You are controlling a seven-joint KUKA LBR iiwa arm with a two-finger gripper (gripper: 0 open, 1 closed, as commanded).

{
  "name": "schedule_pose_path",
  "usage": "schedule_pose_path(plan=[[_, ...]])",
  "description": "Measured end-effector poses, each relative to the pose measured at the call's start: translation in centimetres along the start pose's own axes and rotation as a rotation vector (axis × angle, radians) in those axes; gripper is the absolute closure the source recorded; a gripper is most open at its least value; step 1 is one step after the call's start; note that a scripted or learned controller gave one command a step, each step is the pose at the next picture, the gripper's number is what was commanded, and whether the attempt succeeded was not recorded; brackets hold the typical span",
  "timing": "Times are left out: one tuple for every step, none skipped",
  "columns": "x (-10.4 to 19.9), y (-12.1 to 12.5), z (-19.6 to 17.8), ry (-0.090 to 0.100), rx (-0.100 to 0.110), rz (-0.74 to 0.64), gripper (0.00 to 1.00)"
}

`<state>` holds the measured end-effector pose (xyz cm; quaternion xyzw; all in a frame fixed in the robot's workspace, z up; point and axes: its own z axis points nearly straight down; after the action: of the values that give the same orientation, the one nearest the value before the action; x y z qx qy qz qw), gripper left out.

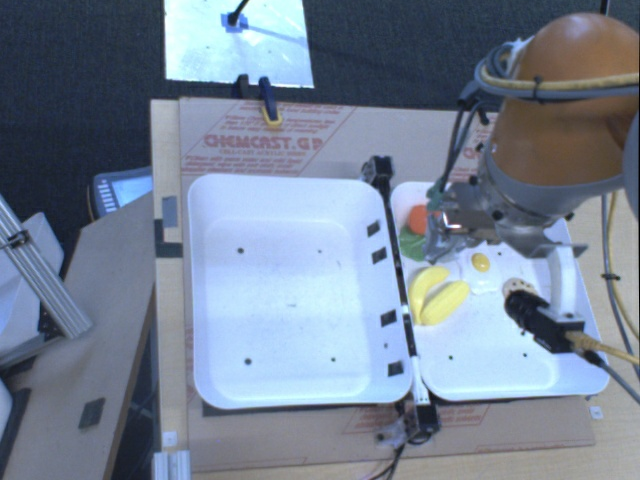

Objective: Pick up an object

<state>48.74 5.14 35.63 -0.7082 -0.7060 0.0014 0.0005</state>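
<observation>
Your gripper (436, 240) sits in the right shallow white bin (500, 378), just beside the orange-green toy (413, 225); spread or pinched, can't tell.

A white left bin (290, 298) and a white right bin (490, 363) rest on a tan board (265, 140) printed with red lettering. In the right bin are a yellow piece (437, 296), a smaller yellow piece (481, 263) and what may be an orange-and-green item (414, 230), partly hidden. The arm (570, 88) is grey and orange. Black clips (378, 256) dot the seam between the bins. A silvery sheet (238, 28) lies on a dark floor (80, 68).
</observation>
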Motion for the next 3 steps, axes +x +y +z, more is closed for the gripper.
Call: schedule_pose_path(plan=[[3.7, -0.1, -4.2, 0.003, -0.008, -0.01, 1.0], [0.3, 0.0, 0.9, 0.001, -0.003, -0.002, 1.0], [3.9, -0.1, -2.6, 0.003, -0.008, -0.01, 1.0]])
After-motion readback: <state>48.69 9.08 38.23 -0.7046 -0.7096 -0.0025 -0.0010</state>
